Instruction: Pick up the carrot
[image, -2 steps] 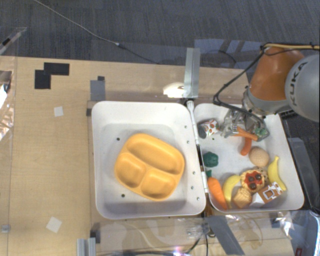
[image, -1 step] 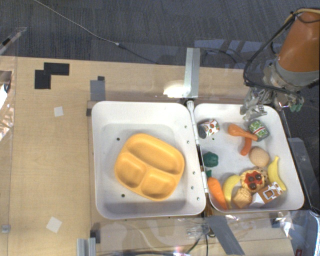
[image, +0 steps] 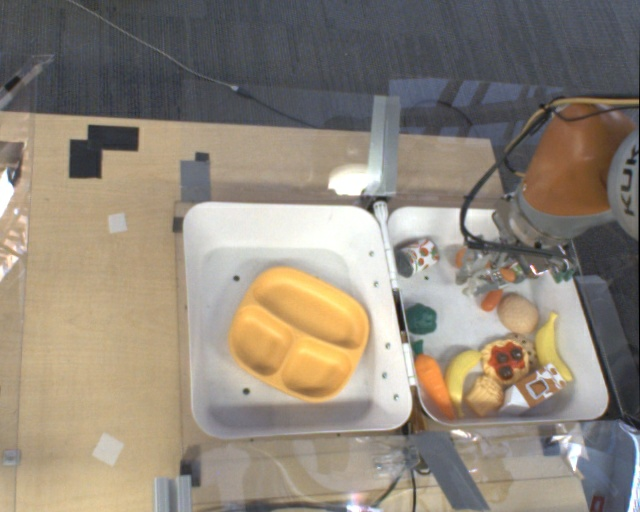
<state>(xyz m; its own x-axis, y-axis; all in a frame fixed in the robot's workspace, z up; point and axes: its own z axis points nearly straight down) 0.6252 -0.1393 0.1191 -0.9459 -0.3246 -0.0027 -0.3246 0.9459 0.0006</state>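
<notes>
I see the carrot (image: 432, 384) lying lengthwise along the right bin's (image: 590, 400) left wall, near its front corner; the hand's (image: 492, 275) state I cannot tell.

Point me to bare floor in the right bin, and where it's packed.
Bare floor: the right bin middle, between green toy, small can and egg. Packed: near edge, where carrot, bananas and pastries crowd together. The claw hangs over the far side.

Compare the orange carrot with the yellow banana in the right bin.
The orange carrot tapers to a point; the yellow banana curves. The carrot lies at the bin's left wall, the banana near its right wall. Both lie flat in the right white bin.
</notes>
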